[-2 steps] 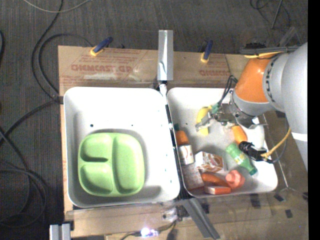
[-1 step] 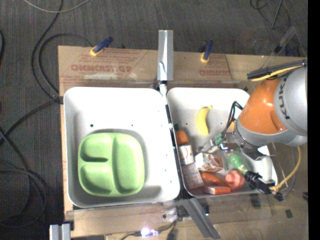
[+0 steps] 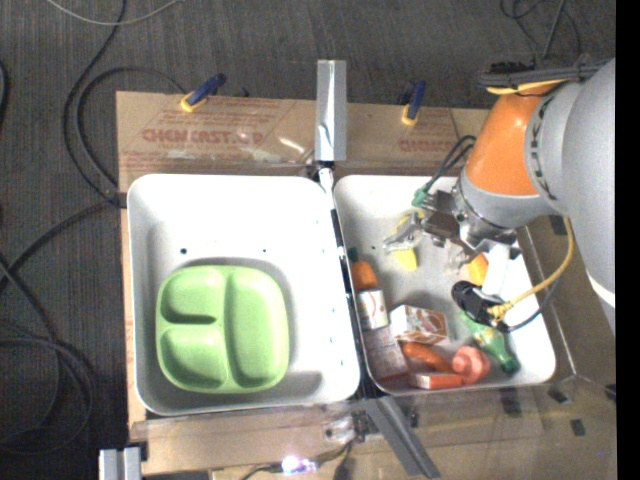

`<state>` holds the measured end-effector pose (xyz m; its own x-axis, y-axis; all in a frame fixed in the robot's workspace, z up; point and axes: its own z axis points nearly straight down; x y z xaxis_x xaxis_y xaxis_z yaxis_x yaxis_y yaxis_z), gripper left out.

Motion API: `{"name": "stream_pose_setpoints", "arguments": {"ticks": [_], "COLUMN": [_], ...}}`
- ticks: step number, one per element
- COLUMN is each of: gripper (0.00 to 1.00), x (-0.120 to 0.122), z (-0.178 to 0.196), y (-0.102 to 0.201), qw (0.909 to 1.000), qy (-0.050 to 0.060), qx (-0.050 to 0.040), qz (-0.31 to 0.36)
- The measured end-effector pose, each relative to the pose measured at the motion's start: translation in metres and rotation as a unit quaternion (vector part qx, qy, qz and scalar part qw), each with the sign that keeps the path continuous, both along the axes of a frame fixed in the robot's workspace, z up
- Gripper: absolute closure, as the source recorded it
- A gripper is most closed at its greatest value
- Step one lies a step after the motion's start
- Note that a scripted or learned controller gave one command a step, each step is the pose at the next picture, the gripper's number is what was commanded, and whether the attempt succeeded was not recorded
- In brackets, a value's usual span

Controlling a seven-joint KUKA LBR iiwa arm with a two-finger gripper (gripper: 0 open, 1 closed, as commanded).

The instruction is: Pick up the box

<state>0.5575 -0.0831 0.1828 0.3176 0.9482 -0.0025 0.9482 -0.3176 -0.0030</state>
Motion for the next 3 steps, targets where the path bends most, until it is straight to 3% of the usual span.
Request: {"name": "stream_pose_setpoints", "arguments": {"ticks": [1,2,3], "gripper": [0.0,0.0,0.0], "x": [-0.059,-0.071,-0.074], "z": [-0.041,0.0,0.0], "y": [-0.068,0.016,0.075], "qw": [0.9999,0.9915,0.9481], "qy": [0.001,0.0,0.0], "qx": [0.0002,0.0008,-0.0015], "qz": [0.01,-0.13,-0.318]}}
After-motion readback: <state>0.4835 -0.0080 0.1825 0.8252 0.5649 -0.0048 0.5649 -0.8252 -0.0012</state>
